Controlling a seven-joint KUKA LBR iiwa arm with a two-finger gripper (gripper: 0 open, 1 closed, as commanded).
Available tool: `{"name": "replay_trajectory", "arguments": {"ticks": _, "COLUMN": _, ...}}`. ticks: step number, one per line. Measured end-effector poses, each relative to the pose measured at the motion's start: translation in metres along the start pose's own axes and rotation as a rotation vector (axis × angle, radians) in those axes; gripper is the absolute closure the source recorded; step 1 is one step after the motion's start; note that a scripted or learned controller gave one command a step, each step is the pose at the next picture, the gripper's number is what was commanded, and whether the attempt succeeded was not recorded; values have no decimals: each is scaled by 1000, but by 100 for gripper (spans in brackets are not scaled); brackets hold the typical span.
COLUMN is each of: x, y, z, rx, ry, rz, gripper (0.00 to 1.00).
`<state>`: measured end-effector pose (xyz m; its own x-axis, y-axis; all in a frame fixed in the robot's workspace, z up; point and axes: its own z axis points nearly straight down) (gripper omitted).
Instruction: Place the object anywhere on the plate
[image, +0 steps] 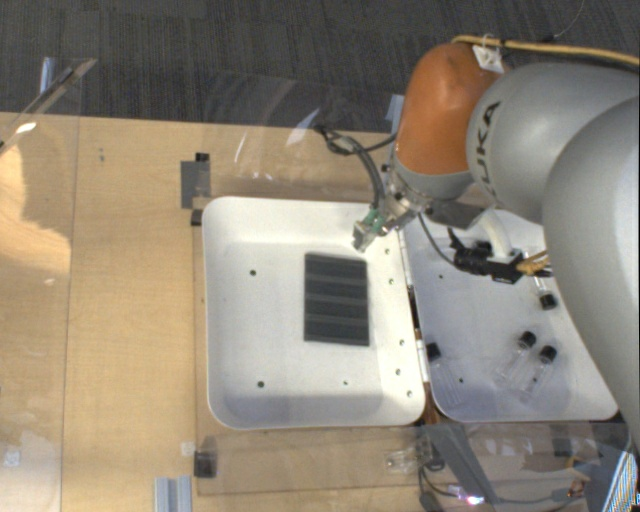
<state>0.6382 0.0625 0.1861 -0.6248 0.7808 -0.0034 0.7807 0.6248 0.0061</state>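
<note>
White bins: we see two side by side on the wooden bench, the left bin and the right bin, their inner rims touching or nearly so.
Plate: a dark grey ribbed rectangle lies flat in the middle of the left bin, with its long side running far to near. Nothing rests on it.
Arm: the grey arm comes in from the right over the right bin. Its orange band sits above the far edge of the bins.
Gripper: the gripper points down and left over the far right corner of the left bin, just beyond the plate's far right corner and apart from it. We cannot tell whether it is apart, together or clamped on anything.
Tip: a small pale green bit shows at the gripper's end. We cannot tell whether it is a held thing or part of the tool.
Object: small clear pieces with black caps lie scattered in the near right part of the right bin, well apart from the plate. We cannot tell which one is the task's thing.
Cable: a black cable hangs under the arm over the right bin.
</note>
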Motion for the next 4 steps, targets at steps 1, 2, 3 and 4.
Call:
{"name": "replay_trajectory", "arguments": {"ticks": 1, "x": 76, "y": 13, "z": 65, "rx": 2, "ry": 3, "rz": 79, "gripper": 100}}
{"name": "replay_trajectory", "arguments": {"ticks": 2, "x": 130, "y": 69, "z": 48, "rx": -1, "ry": 2, "rz": 136, "gripper": 100}}
{"name": "replay_trajectory", "arguments": {"ticks": 3, "x": 125, "y": 95, "z": -76, "rx": -3, "ry": 0, "rz": -47, "gripper": 100}}
{"name": "replay_trajectory", "arguments": {"ticks": 4, "x": 114, "y": 108, "z": 46, "rx": 6, "ry": 3, "rz": 195, "gripper": 100}}
